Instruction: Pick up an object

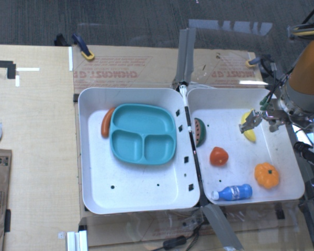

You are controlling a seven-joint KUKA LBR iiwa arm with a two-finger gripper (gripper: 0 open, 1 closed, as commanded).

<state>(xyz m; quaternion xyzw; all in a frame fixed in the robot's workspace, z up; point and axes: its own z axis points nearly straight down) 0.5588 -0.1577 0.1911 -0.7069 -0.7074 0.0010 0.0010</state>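
The robot's hand (265, 117) hangs over the right white bin (290, 192) near its far right corner, just beside a yellow banana (248, 128); finger state: cannot tell. Same bin: red tomato (218, 156), orange pumpkin (266, 175), blue bottle (233, 193), watermelon slice (199, 132). Left white bin (94, 187): teal divided plate (143, 134), orange sausage (105, 122).

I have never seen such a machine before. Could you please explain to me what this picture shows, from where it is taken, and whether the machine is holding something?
One camera looks down from above at a slant. The grey and orange machine at the right is a robot arm; its gripper hangs over the right bin, close to a yellow banana. Whether it holds the banana is unclear. That bin also has a red tomato, an orange pumpkin, a blue bottle and a watermelon slice. The left bin has a teal divided plate and a sausage.
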